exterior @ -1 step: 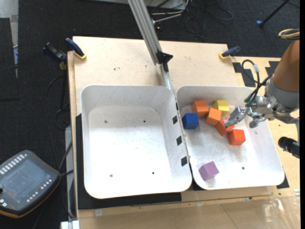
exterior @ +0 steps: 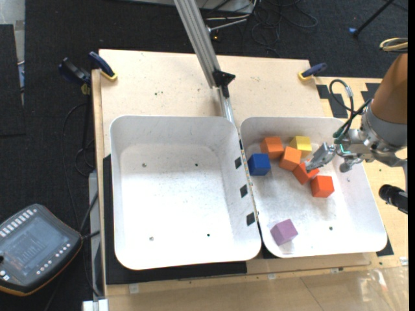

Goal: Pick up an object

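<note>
A pale speckled counter carries two shallow white plastic bins; the left bin lies beside the right bin, the landmark here. Reaching over the right bin's far-right wall, the grey arm's gripper hangs low above a cluster of cubes near that bin's middle. Whether the jaws are spread or closed cannot be told, and nothing is visibly between them. An orange-red cube sits directly beneath, touching neighbours; another orange-red cube lies just beside. A clean pick likely calls for straddling one cube squarely, clear of the others.
</note>
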Tool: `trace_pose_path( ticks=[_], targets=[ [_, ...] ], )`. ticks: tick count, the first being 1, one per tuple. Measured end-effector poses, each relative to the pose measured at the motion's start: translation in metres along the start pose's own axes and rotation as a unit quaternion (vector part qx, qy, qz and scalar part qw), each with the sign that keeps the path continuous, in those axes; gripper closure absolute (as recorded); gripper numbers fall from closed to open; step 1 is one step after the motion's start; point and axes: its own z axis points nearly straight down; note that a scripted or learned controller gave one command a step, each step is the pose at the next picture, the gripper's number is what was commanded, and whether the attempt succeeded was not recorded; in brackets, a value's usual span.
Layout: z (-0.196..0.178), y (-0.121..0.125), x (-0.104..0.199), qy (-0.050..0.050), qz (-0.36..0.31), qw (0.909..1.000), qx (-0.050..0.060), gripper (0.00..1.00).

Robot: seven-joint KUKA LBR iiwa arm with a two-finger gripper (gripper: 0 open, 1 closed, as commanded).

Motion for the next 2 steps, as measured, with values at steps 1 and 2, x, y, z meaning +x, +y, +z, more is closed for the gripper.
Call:
trace_pose_path(
  ticks=[1,2],
  targets=[
    [0.063,0.001,-0.005,0.000,0.001,1.0000,0.003,0.00],
    [0.110,-0.005,-0.009,-0.005,0.002,1.0000,-0.007,0.00]
  ],
)
